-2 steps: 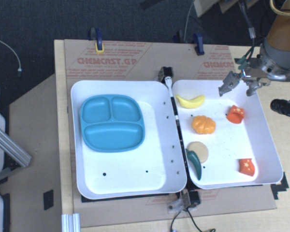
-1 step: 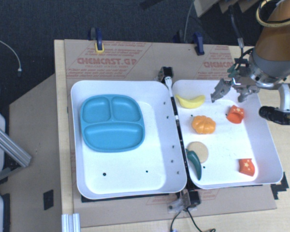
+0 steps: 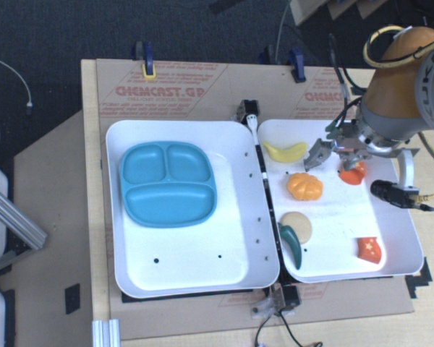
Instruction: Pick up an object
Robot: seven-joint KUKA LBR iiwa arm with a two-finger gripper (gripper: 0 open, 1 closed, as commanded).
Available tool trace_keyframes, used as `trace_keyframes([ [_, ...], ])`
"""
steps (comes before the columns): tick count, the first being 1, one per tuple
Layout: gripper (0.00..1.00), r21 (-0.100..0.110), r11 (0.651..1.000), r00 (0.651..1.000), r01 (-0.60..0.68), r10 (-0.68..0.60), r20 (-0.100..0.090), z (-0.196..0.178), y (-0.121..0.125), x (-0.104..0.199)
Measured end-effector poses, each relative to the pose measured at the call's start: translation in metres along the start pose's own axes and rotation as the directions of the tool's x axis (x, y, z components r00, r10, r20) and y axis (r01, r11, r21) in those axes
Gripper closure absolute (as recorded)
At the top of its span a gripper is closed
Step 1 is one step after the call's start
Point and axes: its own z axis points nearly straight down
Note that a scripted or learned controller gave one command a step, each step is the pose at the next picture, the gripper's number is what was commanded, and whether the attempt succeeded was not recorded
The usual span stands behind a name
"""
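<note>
The orange fruit point(image 3: 304, 186) is the nearest pickable thing to my tool, lying in the right bin point(image 3: 398, 262) toward its left-centre, just below and slightly left of the gripper point(image 3: 331, 152). From my screen the gripper hangs over the upper part of that bin, one grey finger point(image 3: 318, 154) angled down and left toward the bin floor. I see nothing between the fingers, and I cannot tell from this slant whether they stand apart or together. The arm point(image 3: 399, 78) reaches in from the right, its orange band above the wrist.

Just left of the gripper, close to that finger, lies a yellow banana point(image 3: 285, 151), curved, near the bin's upper left corner. To the gripper's right, partly tucked under the wrist, sits a small red piece point(image 3: 352, 174). Further down the bin I see a beige round object point(image 3: 297, 225) with a dark green pepper-like piece point(image 3: 291, 245) lying against its lower left edge, both well below the gripper. Another red-orange piece point(image 3: 369, 249) rests near the bin's lower right corner.

The left bin point(image 3: 202, 266) holds a blue divided plate point(image 3: 168, 183), well apart from the tool.
</note>
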Motion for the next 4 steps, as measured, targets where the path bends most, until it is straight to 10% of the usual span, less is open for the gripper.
trace_keyframes([
  [1, 0.0, -0.002, 1.0, 1.0, 0.0, 0.0, 0.0, 0.057, 0.001, 0.01],
  [2, 1.0, -0.01, 1.0, 1.0, 0.0, 0.0, 0.002, 0.043, 0.002, 0.009],
  [4, 1.0, -0.016, 1.0, 1.0, 0.001, -0.001, 0.003, -0.068, 0.01, 0.008],
])
